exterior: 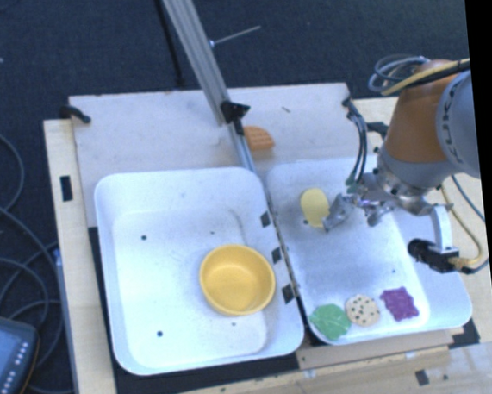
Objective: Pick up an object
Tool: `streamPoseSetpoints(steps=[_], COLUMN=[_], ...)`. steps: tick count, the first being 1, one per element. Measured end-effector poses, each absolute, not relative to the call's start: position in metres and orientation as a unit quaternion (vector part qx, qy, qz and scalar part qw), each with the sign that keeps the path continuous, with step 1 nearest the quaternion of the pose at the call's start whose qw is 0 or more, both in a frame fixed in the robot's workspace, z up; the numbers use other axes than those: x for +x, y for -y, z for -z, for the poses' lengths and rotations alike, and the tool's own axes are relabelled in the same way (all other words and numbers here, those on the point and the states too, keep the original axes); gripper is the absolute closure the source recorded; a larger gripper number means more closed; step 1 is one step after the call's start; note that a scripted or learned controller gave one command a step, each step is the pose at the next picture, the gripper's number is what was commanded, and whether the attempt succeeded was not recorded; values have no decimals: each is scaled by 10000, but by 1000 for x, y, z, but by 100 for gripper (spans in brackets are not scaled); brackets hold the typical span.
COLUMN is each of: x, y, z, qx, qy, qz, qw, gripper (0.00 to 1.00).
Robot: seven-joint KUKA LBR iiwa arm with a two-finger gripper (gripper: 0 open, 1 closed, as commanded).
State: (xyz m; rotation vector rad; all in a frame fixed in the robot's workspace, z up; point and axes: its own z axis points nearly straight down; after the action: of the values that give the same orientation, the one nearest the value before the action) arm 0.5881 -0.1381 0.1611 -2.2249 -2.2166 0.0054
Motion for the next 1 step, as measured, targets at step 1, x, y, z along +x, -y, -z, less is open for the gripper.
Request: streamPoseSetpoints(steps=[1], x=[589], y=[136], z=[-118], qx=[-7084], qy=[7058], qz=[-17], qw=[8], gripper=[0])
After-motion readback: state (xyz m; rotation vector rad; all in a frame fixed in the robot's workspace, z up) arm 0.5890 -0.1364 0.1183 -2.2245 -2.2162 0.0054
